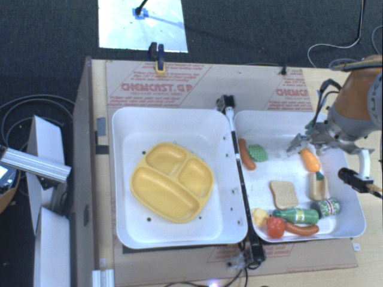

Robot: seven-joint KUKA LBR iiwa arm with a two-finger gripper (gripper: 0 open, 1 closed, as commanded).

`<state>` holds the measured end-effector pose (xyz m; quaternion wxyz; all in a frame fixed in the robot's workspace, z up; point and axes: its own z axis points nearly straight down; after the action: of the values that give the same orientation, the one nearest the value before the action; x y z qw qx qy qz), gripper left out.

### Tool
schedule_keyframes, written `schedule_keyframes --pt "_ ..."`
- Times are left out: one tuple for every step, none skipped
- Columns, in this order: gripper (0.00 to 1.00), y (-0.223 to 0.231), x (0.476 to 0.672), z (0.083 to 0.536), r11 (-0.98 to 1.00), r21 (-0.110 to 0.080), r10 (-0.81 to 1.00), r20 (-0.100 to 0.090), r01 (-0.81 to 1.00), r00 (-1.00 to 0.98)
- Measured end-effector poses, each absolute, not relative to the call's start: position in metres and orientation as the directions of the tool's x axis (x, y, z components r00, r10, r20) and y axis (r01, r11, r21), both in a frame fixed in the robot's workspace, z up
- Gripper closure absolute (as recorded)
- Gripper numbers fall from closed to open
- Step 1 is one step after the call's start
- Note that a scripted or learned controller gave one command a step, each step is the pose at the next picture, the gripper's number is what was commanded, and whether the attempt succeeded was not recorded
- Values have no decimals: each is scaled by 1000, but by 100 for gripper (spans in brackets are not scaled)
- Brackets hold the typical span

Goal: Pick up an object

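My gripper (306, 144) hangs over the back right part of the right bin (272, 127), reaching in from the right. Its fingers stand open, with nothing between them. Just below the fingertips lies an orange toy carrot (309, 159), close to them but not held. Further toys lie in the same bin: a red sausage (245, 154) beside a green leafy piece (258, 153) at the left, a bread slice (283, 194) in the middle, and a bun sandwich (318, 187) right of it.
Along the right bin's front edge lie a green bottle (296, 215), a small can (328, 207), a red tomato (274, 227), another sausage (303, 230) and a yellow piece (260, 216). The left bin (125, 130) holds a yellow divided plate (172, 181).
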<state>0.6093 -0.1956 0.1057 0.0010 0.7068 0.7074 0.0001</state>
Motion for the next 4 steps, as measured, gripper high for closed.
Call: schedule_keyframes --pt "0 -207 602 127 1 3 1000 -2 1000 -1" --pt "0 -206 596 84 1 1 1000 0 1000 -1" --pt "100 -207 597 96 2 5 1000 -1 1000 -2" --pt "100 -174 657 90 4 -5 1000 1 1000 -4"
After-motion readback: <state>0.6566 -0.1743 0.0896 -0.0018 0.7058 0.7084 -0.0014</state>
